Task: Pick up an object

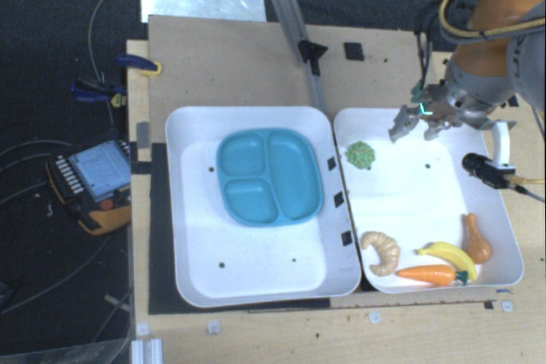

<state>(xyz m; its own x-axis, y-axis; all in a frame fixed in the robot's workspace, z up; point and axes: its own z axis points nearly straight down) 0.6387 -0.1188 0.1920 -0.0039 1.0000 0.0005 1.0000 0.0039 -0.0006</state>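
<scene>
My gripper [418, 130] hangs over the far part of the right bin [409, 200], its two fingers [400, 130] spread open with nothing between them. A green broccoli floret [360, 154] lies to the left of the gripper and slightly nearer, apart from it. Along the bin's near edge lie a tan croissant [381, 251], an orange carrot [426, 274], a yellow banana [445, 253] and a brown-orange drumstick [476, 239].
The left bin [196, 251] holds a blue divided plate [270, 176]. A grey pole [286, 0] slants across the far bench. Tools and cables lie on the floor to the left.
</scene>
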